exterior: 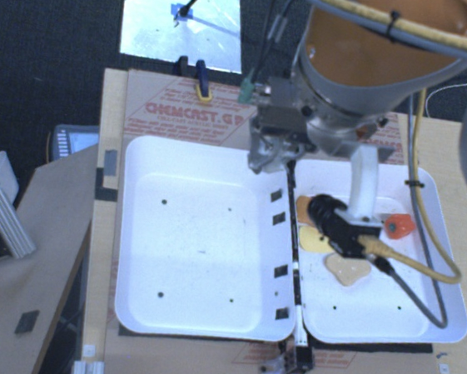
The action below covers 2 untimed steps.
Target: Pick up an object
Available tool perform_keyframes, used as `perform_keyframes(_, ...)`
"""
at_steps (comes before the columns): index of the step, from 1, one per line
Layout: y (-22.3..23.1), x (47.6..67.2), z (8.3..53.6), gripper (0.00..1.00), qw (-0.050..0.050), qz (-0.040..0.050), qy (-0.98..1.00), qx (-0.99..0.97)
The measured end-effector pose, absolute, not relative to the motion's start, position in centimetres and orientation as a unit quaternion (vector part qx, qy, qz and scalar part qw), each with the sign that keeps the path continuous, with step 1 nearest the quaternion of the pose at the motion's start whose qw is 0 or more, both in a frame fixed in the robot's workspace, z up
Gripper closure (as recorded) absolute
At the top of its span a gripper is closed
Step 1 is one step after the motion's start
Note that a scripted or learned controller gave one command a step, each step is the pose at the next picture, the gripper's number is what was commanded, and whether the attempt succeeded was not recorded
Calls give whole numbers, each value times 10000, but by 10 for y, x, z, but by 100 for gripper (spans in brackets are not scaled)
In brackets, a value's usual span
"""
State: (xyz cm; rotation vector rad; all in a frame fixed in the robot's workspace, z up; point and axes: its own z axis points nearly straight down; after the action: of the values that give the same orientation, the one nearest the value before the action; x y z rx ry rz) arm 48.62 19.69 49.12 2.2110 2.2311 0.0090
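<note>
The right bin (pixel 387 313) holds a few small things. An orange-red piece (pixel 399 227) lies near its right wall, a pale yellow piece (pixel 314 241) sits near the divider, and a tan, heart-like piece (pixel 348 272) rests in front of it. A small orange-brown piece (pixel 302 206) lies at the yellow one's far side, partly hidden. My gripper (pixel 268 154) hangs over the far end of the divider between the two bins, up and left of these things and apart from them. Nothing shows in its grasp.
The left bin (pixel 197 245) lies beside the right one, joined by a divider with black clips (pixel 281 246). A cardboard sheet (pixel 183 113) underlies both bins. A yellow cable (pixel 425 271) loops over the right bin. The big grey arm covers the far right.
</note>
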Motion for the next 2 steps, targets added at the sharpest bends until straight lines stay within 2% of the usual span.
perform_keyframes(1, 234, 547, 536, 100, 20, 43, 7099, 7043)
perform_keyframes(2, 234, 560, 535, 100, 7, 13, 7075, 7067)
